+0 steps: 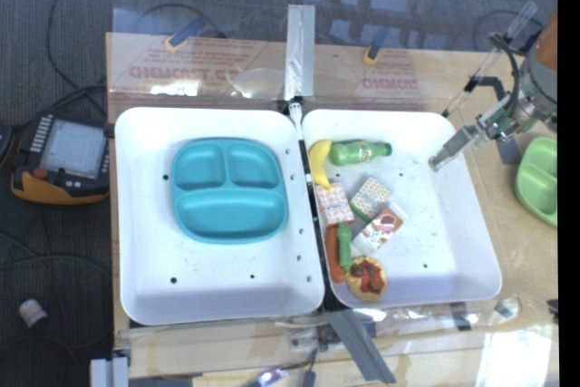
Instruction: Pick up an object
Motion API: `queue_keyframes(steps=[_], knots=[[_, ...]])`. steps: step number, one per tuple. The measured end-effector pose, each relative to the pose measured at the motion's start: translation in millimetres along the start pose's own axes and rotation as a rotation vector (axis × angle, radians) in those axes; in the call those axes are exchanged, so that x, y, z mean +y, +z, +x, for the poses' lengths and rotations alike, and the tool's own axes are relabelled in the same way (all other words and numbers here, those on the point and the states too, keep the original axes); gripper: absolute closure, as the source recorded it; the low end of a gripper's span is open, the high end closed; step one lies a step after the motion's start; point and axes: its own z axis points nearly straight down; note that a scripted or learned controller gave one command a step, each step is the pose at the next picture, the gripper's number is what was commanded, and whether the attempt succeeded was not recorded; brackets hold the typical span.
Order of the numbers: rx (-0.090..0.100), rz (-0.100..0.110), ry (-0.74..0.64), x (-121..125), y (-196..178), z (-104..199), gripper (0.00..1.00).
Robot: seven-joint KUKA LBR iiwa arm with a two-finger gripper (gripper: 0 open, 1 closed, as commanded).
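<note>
1. Currently the gripper (441, 159) is hanging over the right bin (453, 240) by its upper right rim; I cannot tell how it is set.
2. Toys are crowding the bin's left wall: a green bottle (359, 152), banana (319, 160), small boxes (370, 195), pizza slice (366, 276).
3. The bottle is looking light, rigid and slippery; gripping across its middle seems best.
4. Open floor is lying right of the pile, offering approach room.

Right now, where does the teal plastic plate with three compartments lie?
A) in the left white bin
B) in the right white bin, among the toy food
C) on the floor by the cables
A: the teal plastic plate lies flat in the left white bin.
</note>
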Motion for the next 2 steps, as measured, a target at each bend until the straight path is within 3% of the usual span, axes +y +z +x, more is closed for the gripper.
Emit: queue_keyframes(steps=[1,2], knots=[[0.004,-0.001,-0.013,41.6,-41.0,10.2,0.0],[0.005,0.002,0.044,23.3,65.3,47.4,0.0]])
